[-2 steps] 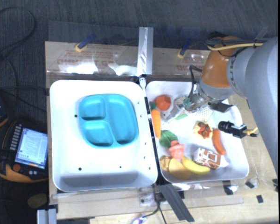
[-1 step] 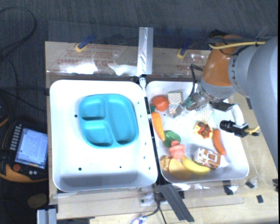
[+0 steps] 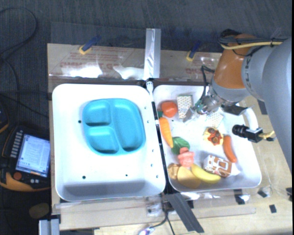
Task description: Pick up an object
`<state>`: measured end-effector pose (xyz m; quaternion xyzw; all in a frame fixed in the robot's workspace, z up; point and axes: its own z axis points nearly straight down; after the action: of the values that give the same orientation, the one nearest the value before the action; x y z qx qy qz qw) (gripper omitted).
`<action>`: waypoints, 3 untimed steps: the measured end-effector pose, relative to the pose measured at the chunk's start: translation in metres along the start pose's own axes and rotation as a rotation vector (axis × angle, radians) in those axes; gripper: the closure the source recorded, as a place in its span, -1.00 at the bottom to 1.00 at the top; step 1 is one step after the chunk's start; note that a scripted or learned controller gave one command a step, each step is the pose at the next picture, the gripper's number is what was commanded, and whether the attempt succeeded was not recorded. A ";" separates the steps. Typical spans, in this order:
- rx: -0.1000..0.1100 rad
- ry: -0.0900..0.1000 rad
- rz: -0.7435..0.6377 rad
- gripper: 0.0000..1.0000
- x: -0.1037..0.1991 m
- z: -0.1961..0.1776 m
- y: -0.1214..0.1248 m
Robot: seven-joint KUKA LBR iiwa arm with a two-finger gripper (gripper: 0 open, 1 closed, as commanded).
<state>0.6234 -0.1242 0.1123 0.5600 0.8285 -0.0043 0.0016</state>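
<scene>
In the right bin (image 3: 252, 173), the gripper (image 3: 200, 106) hangs low just beside a checkered packet (image 3: 184, 103) (left of it). Finger state: cannot tell. Carrot (image 3: 165, 131) lies well apart.

No legible text, brand, no. or sign anywhere. Handheld screen (image 3: 33, 155) left of the left bin (image 3: 63, 180) glows w/ lines too small to read; printed packet (image 3: 218, 165) in the right bin (image 3: 252, 175) shows red-white markings, too blurred to make out
</scene>
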 end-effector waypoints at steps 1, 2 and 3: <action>0.000 -0.001 0.000 -1.00 0.000 0.000 0.000; -0.017 0.006 0.405 -1.00 -0.008 0.020 0.010; -0.011 -0.001 0.406 1.00 -0.010 0.013 0.007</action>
<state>0.6338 -0.1313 0.0995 0.7155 0.6985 0.0001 0.0060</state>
